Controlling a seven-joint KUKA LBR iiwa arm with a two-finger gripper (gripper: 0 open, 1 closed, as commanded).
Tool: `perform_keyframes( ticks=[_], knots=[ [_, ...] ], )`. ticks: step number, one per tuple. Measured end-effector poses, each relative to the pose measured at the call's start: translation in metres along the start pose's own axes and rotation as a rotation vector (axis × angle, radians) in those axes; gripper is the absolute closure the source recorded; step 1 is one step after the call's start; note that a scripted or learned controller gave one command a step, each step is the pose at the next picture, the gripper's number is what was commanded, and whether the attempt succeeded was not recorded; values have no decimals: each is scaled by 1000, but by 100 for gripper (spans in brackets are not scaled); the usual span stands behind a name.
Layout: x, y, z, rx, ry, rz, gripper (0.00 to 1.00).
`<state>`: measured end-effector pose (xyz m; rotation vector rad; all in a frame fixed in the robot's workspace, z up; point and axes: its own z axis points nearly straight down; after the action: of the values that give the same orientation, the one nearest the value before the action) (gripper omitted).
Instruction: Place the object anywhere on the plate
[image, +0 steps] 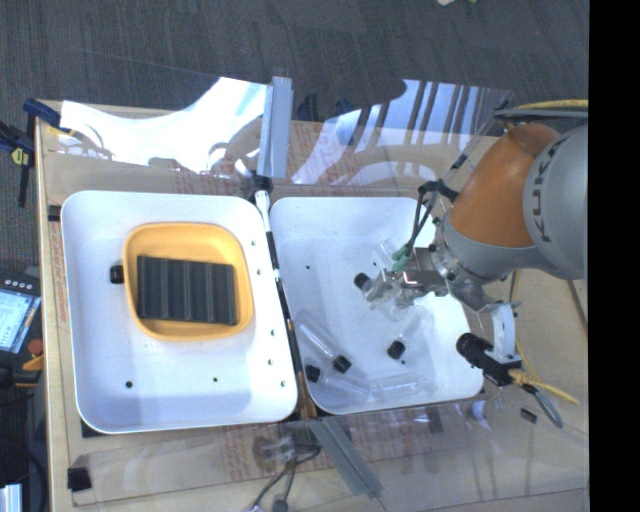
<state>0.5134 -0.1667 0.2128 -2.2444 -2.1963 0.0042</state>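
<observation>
A yellow plate (187, 246) lies in the left bin (100, 380). A dark grey ridged rectangular object (190, 290) rests flat on the plate and covers most of its middle. My gripper (380, 287) hangs over the middle of the right bin (330, 240), well to the right of the plate and apart from the object. The arm's grey body and orange band (500, 195) reach in from the right edge.
Small black pieces lie in the right bin (396, 350) (340, 364), with one beside the gripper (362, 281). Clear plastic items (318, 343) lie near that bin's front. Another small black piece (117, 273) sits left of the plate. A raised divider (278, 300) separates the bins.
</observation>
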Motion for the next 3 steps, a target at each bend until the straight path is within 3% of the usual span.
perform_keyframes(
  ticks=[1,2,3],
  knots=[
    [20,62,21,-1,1,-276,100],
    [53,88,-23,-2,0,-414,100],
    [81,129,-3,-3,-1,-699,100]
  ],
)
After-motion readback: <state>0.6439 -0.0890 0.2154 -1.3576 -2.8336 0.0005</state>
